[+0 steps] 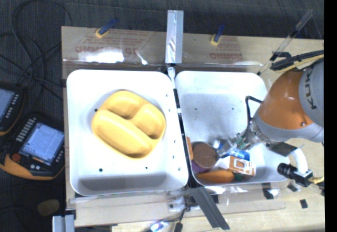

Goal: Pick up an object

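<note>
The arm's gripper (238, 144) dips into the right bin (221, 89) near its front edge, over a huddle of a brown round object (204, 154), an orange carrot-shaped piece (215, 176) and a small carton (239, 165). Clutter hides its tip, and whether anything is held cannot be told. A yellow loaf-like object (129, 123) lies mid-way in the left bin (79, 120).
</note>
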`<state>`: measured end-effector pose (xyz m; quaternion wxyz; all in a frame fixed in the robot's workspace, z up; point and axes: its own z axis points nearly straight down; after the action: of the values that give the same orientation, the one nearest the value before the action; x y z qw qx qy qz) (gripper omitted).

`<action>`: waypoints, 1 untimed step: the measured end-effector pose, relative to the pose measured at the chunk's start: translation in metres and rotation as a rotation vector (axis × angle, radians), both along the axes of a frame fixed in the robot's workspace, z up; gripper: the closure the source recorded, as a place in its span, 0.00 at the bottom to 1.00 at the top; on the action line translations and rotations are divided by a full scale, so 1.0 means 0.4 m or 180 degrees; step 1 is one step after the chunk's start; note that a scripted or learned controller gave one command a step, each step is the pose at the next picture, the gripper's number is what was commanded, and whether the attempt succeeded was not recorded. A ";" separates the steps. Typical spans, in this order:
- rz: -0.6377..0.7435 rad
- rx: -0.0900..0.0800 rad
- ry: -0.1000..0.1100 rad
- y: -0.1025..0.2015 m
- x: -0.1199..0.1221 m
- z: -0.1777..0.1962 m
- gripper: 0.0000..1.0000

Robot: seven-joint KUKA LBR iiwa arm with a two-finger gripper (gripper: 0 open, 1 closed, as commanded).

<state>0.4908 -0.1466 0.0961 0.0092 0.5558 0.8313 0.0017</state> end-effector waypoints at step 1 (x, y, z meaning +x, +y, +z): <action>0.0003 0.0006 0.0013 0.002 0.001 0.014 1.00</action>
<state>0.4911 -0.1459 0.1015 0.0070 0.5555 0.8315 0.0014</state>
